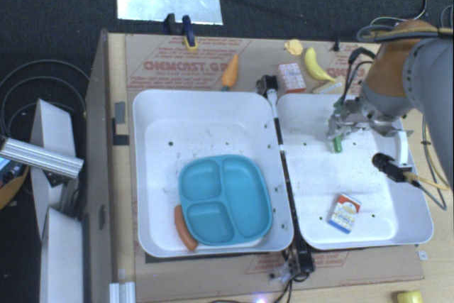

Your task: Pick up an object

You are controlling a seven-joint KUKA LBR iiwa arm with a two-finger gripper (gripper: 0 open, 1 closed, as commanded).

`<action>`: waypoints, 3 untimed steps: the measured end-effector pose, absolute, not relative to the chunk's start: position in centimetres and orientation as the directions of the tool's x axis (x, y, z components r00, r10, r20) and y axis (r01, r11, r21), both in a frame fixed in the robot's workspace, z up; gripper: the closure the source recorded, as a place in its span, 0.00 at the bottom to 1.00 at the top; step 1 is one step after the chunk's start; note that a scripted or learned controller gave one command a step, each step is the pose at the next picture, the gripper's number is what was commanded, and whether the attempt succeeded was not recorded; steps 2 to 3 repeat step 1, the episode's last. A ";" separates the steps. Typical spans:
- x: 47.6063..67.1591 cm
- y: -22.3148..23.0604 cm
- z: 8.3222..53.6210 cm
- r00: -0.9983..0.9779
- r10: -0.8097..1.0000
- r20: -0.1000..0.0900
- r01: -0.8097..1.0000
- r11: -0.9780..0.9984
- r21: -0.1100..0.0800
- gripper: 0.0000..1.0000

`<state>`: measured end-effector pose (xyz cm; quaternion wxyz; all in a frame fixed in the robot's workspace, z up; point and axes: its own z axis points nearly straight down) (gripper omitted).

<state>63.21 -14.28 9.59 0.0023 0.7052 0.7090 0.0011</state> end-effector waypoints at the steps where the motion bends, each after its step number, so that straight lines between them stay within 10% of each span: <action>1: 59.7 -6.3 18.9 -0.009 1.000 0.002 1.000 0.009 0.003 1.00; 3: 59.7 -6.3 18.9 -0.009 1.000 0.002 1.000 0.009 0.003 1.00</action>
